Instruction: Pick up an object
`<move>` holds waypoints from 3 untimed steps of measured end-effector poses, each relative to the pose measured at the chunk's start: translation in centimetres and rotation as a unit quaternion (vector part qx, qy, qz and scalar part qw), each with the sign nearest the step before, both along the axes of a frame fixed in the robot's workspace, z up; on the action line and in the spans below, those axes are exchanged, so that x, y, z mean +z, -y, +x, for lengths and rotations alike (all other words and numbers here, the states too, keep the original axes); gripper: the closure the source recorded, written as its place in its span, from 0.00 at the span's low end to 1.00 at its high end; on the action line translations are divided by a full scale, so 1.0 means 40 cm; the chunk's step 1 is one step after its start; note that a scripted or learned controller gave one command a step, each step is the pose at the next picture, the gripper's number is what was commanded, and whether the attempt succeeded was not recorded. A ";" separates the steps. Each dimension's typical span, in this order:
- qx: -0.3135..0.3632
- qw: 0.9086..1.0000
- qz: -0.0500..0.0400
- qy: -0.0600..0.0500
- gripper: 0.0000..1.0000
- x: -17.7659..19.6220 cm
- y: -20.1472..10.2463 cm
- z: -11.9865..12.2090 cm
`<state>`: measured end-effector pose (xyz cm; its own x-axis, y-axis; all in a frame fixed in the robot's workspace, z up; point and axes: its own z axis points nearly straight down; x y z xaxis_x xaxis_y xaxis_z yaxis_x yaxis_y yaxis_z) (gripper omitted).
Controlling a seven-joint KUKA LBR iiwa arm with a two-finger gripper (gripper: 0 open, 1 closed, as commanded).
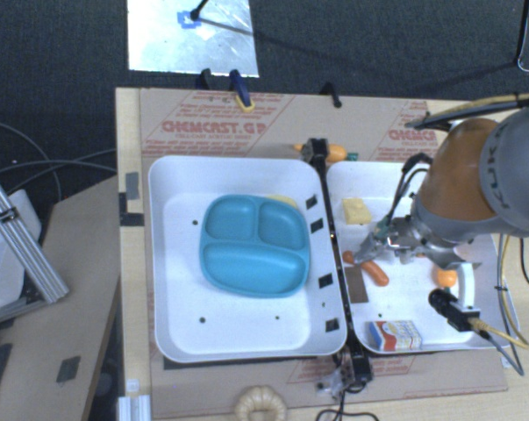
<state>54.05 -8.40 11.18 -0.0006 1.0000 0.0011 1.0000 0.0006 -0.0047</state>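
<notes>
My gripper (370, 247) hangs low over the left part of the right bin (403, 175), reaching in from the right. Just below its tip lies an orange-red sausage-shaped piece (376, 274), close to the tip; whether they touch I cannot tell. A small orange bit (347, 257) lies left of the tip by the bin wall. A yellow block (357, 210) sits above the gripper and apart from it. A brown strip (355, 283) lies beside the sausage piece. The arm hides part of the bin's right side.
A small red, white and blue box (394, 334) lies at the right bin's front edge. An orange piece (446, 277) and a white piece (467, 281) lie at its right. The left bin (181, 323) holds a blue divided plate (253, 244).
</notes>
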 end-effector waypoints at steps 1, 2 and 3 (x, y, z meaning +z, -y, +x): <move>0.000 1.000 0.000 0.002 0.00 -0.072 -0.001 0.000; 0.000 1.000 0.000 0.003 1.00 -0.042 0.000 0.003; 0.002 1.000 -0.001 0.006 1.00 0.118 0.000 0.016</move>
<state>54.67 -8.39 15.90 -0.0038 1.0000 -0.0010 1.0000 0.0038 0.0071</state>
